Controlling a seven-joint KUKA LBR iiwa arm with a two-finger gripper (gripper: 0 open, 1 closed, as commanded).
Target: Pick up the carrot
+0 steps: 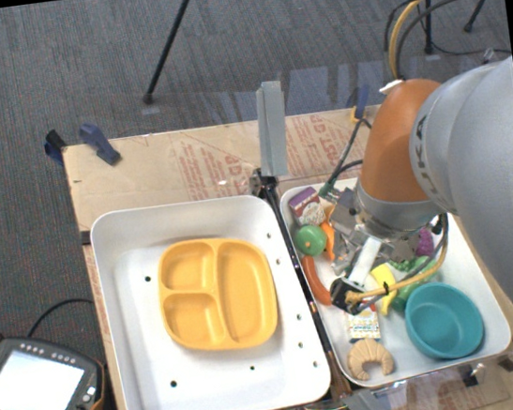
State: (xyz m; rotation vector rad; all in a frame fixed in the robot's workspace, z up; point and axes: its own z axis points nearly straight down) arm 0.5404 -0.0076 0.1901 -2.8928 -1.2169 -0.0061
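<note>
The carrot (313, 279), a long orange curved piece, lies along the left wall of the right bin (494, 308), just below a green round fruit (312, 238). My gripper (344, 237) hangs low over the upper middle of that bin, a little to the right of the carrot and the green fruit. The wrist and its fittings hide what lies directly under the gripper. Nothing can be seen held in it.
The right bin also holds a purple-and-white box (305, 204), a teal bowl (443, 319), a croissant (370, 358), a small packet (362, 326) and yellow, green and purple bits beside the wrist. In the left bin (136, 358) lies a yellow divided plate (218, 292).
</note>
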